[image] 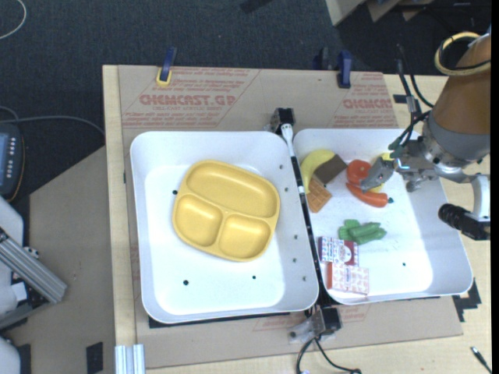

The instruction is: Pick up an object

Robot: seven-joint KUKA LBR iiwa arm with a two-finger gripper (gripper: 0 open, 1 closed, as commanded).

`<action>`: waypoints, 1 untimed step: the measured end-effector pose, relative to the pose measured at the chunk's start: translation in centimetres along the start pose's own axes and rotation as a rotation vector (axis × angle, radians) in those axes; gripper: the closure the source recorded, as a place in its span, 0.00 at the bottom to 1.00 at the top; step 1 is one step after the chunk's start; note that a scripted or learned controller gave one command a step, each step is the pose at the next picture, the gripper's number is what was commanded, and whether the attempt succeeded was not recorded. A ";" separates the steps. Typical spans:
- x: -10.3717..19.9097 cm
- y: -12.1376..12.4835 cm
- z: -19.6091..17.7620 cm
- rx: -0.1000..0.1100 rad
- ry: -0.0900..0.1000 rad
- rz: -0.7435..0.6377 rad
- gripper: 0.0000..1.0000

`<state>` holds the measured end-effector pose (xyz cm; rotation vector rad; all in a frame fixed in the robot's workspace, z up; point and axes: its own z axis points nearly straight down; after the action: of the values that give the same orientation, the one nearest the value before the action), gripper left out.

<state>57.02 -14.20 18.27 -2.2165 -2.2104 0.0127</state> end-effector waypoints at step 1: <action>0.0 0.3 -0.8 -0.014 -0.002 -0.003 0.00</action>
<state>57.35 -14.18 19.05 -2.2215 -2.2221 -0.0005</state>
